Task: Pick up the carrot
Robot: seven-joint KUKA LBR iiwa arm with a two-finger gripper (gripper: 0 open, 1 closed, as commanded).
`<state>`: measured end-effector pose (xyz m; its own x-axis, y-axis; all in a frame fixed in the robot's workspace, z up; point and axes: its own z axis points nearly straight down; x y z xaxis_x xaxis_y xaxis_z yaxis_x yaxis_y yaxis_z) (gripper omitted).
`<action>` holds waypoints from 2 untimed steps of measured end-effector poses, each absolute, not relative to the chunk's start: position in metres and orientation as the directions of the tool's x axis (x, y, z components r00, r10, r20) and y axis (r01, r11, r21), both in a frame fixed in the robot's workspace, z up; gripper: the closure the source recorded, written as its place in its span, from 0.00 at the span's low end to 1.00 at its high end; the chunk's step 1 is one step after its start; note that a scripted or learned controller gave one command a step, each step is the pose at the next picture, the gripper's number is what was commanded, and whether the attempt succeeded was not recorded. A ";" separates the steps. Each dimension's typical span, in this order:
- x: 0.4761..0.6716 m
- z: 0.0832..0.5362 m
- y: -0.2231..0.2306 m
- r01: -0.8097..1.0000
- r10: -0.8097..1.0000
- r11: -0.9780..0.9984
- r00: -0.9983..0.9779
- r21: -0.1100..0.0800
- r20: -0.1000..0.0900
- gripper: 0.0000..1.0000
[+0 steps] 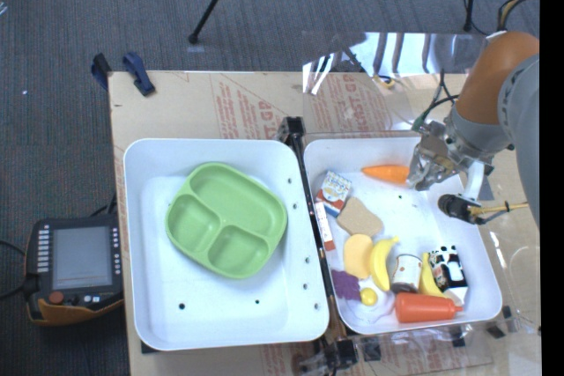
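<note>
Poised over the upper part of the right-hand shallow white bin (pixel 425 229), the grey arm's two-finger gripper (pixel 422 178) reaches in from the right, its tip down at the thick end of the tapered orange carrot (pixel 386 174). From this angle I cannot tell whether the gripper is spread or closed, nor whether it touches the carrot. The carrot lies flat on the bin floor near the far wall, its point towards the left.

Nearer the camera in the same bin lie a small white carton with red and blue print (pixel 334 188), a tan slice of toast (pixel 359 217), a flat yellow disc (pixel 357 255), a yellow banana (pixel 381 264), a small tin can (pixel 405 273), a black-and-white figure (pixel 449 269) and a thick orange-red cylinder (pixel 426 307) against the near wall.

The left-hand white bin (pixel 150 295) holds a light green plastic plate (pixel 226 220) with three compartments. Both bins sit on a brown cardboard-covered bench (pixel 211 106), with a blue clamp (pixel 137 75) at its far left corner. A grey handheld control pendant (pixel 75 264) lies on the floor at left.
</note>
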<state>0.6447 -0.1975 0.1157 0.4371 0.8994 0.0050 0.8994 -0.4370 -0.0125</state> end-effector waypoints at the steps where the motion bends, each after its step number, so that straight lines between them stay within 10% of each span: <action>1: 0.645 0.115 -0.197 0.900 0.900 -0.437 0.437 -0.013 0.004 0.00; 2: 0.641 0.084 -0.199 0.809 0.809 -0.587 0.587 -0.027 0.003 0.00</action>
